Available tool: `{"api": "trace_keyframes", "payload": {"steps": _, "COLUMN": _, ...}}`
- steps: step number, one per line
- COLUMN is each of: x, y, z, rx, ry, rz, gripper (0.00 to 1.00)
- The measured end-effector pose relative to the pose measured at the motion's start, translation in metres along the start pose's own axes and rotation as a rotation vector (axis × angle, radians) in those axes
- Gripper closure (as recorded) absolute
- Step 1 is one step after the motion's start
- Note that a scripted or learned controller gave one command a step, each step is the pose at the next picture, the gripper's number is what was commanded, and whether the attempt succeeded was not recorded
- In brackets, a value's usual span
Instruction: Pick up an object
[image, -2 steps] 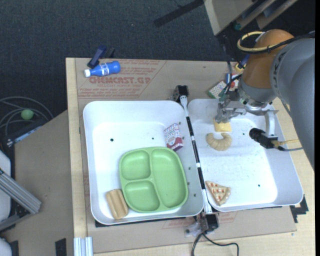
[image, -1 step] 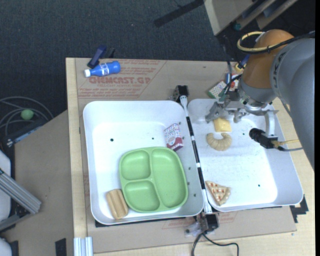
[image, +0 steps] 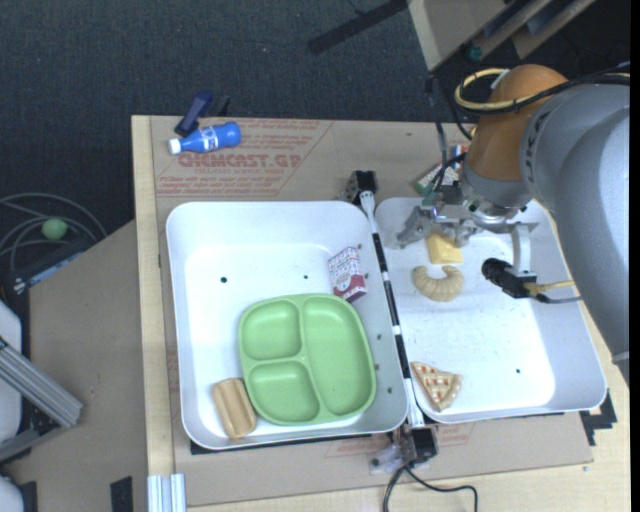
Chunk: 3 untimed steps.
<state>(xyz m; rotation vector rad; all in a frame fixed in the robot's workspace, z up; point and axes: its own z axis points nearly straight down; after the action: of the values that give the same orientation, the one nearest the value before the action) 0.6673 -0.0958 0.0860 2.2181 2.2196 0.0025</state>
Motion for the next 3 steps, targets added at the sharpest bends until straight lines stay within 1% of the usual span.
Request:
{"api": "trace_keyframes", "payload": {"steps": 1, "x": 0.000, "y": 0.003, "z": -0.014, "rx": -0.009, "ry": -0.002, "rz": -0.001, "gripper": 1.00}}
{"api": "trace_keyframes", "payload": {"steps": 2, "x": 0.000, "y": 0.001, "z": -0.012, "rx": -0.005, "ry": -0.002, "rz": -0.001, "gripper": 0.00}}
{"api": "trace_keyframes", "payload": {"steps": 3, "x": 0.000, "y": -0.001, "z": 0.001, "rx": 0.005, "ry": 0.001, "rz": 0.000, "gripper": 0.00}}
